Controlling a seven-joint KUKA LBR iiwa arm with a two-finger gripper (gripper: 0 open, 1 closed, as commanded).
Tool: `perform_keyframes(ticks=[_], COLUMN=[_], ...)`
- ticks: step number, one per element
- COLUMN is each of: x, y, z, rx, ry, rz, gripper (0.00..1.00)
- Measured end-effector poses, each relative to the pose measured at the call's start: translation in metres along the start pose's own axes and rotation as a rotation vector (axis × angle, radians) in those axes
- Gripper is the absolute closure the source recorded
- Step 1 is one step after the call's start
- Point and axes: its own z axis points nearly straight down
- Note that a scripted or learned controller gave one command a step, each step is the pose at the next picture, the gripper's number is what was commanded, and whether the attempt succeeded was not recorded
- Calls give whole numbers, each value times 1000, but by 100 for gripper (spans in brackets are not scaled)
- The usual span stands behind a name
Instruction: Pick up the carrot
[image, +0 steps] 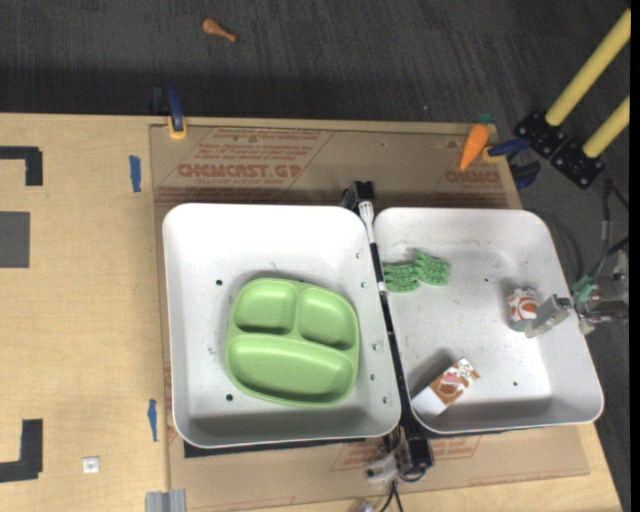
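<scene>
Two white bins (200, 300), green tray (293, 341) inside.

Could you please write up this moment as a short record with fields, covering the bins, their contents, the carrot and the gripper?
left bin: holds a green divided plate
right bin: holds a green leafy item, a small carton, a small red and white item
carrot: outside both bins, on the board behind the right bin
gripper: at the right bin's right side, beside the red and white item
carrot grasped: no
</scene>
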Motion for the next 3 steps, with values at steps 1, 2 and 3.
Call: perform_keyframes(ticks=[1, 2, 3], x=[36, 79, 107], y=[-5, -5, -5], z=[40, 82, 59], rx=[3, 6, 2], ry=[3, 3, 0], rz=[252, 758, 1132], gripper=[0, 0, 0])
